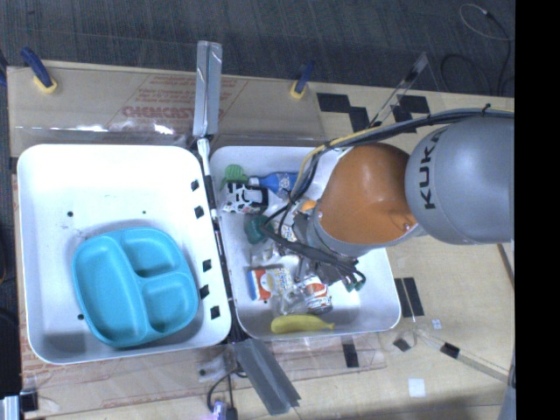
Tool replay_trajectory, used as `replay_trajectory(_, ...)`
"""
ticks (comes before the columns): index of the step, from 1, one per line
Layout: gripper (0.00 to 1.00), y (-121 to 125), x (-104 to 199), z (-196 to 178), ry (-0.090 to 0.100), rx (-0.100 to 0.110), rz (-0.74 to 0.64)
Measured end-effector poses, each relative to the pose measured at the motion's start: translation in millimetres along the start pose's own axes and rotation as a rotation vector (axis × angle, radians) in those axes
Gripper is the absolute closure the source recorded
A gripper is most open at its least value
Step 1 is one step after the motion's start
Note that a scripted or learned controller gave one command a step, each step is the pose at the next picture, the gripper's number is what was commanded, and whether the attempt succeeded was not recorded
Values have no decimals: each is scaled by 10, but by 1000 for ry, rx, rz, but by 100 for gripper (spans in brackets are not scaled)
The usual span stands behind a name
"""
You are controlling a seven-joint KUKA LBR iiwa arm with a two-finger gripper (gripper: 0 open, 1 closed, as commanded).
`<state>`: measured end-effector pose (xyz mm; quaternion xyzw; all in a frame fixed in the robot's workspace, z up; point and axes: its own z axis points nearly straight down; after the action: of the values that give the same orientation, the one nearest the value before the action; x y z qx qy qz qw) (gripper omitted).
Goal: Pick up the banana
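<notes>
A yellow banana [302, 324] lies flat along the near wall of the right bin [378, 315]. The arm's orange band and grey wrist hang over the middle of that bin. Below them my gripper [296, 268] reaches down among cluttered items, a little above and behind the banana. The wrist and cables hide much of the gripper, and I see nothing that is plainly held in it. The banana rests apart from the gripper, on the bin floor.
The right bin also holds a black-and-white toy [241, 196], a blue packet [278, 182], a green object [256, 228], a white-and-red carton [266, 283] and a shiny crumpled packet [315, 298]. A blue divided tray [136, 284] sits in the left bin [52, 191].
</notes>
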<state>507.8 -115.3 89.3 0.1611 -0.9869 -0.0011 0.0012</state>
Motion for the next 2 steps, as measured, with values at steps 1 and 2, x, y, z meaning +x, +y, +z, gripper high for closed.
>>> replay_trajectory(1,0,-296,-697,-307,23,-10,-15)
replay_trajectory(2,0,-492,-1237,-103,14,-5,-262)
